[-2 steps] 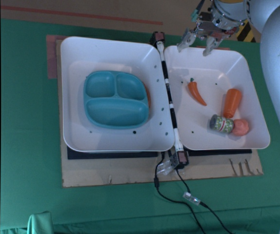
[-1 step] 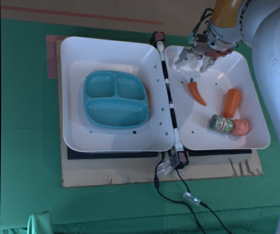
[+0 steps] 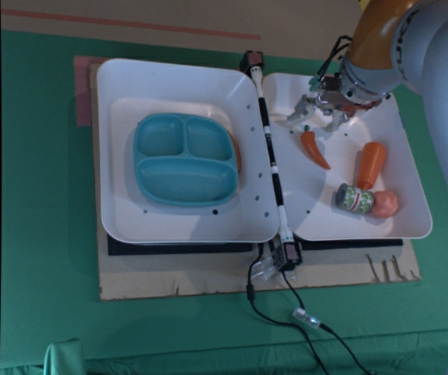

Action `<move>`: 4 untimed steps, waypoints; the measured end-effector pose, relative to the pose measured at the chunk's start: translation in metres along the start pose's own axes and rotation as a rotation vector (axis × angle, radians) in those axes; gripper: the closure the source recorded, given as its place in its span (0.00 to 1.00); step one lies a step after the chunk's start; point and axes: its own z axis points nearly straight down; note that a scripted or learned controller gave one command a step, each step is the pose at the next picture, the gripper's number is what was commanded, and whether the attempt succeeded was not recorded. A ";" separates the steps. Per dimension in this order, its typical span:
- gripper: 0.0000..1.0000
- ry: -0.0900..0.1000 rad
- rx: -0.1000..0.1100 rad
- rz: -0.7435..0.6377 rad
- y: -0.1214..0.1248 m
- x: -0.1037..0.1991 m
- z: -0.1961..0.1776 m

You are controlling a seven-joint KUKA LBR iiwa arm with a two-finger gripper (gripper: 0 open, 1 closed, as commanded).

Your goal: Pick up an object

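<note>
Small orange chili-shaped piece (image 3: pixel 314 148) lies in right bin (image 3: pixel 411 209), near divider. Tool (image 3: pixel 313 123) hovers just above its top end, fingers spread wide, nothing between them. Nearby: orange carrot (image 3: pixel 371 164), small can (image 3: pixel 353 198), pink ball (image 3: pixel 385 203). Teal divided plate (image 3: pixel 183 159) in left bin (image 3: pixel 130 84).

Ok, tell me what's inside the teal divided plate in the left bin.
The teal divided plate shows three bare compartments. An orange sliver peeks from behind its right rim; the rest is covered.
</note>
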 end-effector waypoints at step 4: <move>0.00 0.000 0.016 0.002 -0.016 -0.014 -0.003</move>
